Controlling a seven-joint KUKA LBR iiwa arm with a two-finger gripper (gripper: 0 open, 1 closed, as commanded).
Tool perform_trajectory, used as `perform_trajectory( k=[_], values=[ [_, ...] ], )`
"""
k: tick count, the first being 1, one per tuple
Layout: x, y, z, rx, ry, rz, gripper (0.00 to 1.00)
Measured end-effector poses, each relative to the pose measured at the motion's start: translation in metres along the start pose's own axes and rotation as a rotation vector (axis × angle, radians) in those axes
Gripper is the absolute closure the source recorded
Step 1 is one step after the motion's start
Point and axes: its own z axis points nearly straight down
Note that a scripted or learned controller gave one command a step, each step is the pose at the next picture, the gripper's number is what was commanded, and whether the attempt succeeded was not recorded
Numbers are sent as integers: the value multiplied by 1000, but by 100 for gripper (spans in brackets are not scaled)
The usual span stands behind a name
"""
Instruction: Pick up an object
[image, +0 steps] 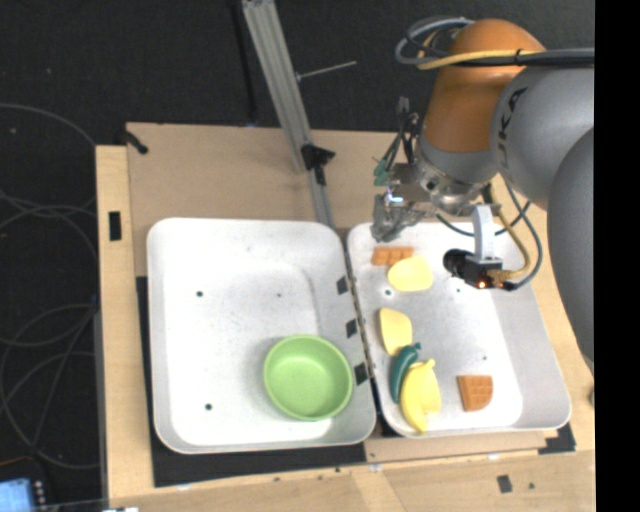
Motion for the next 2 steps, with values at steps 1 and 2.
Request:
perform_trajectory(
  k=[1, 2],
  values=[
    [54, -5, -5, -1, 2, -2, 100],
    [109, -21, -7, -1, 2, -2, 100]
  ],
)
